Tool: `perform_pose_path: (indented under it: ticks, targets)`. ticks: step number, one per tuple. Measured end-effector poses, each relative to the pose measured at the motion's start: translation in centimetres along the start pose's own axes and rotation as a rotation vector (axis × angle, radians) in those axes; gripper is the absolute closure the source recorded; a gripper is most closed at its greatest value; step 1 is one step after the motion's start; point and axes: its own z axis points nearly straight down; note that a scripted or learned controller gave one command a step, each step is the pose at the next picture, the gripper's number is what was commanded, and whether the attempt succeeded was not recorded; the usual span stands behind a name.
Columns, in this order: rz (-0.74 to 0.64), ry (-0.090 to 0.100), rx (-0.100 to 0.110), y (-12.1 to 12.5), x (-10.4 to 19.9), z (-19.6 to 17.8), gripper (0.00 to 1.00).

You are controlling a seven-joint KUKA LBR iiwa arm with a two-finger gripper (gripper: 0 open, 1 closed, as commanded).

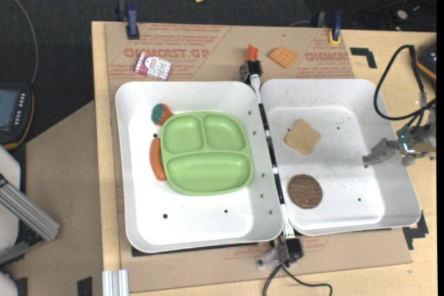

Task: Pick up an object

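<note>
A cardboard-topped bench [208, 45] is set over dark carpet, clamped at its back edge. In the right bin [333, 97] a tan bread slice [302, 137] and brown cookie [305, 190] are laid; the end effector [378, 152] is seen at its right rim, its state untellable.

A: How much of the arm [423, 142] shows?

B: Little. The right edge cuts it off, so just a grey tip reaches over the right bin [388, 208].

A: And the sausage [157, 158]?

B: Its right side is tucked under the green plate [206, 152]. The round toy [161, 113] above it is partly covered too, and is perhaps too small to name.

A: The pink packet [152, 66] on the desk [187, 48]?

B: Print unreadable.
</note>
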Motion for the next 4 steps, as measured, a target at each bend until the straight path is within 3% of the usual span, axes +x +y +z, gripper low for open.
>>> perform_pose_path:
  ticks: [1,2,3,4]
  targets:
    - [-0.008,0.006,0.007,3.9,7.0,10.4,0.0]
    - [-0.007,0.001,-0.004,9.5,11.3,11.6,0.0]
    - [-0.002,0.0,-0.003,12.1,11.7,11.5,0.0]
    - [-0.002,-0.001,-0.005,12.1,11.7,10.4,1.0]
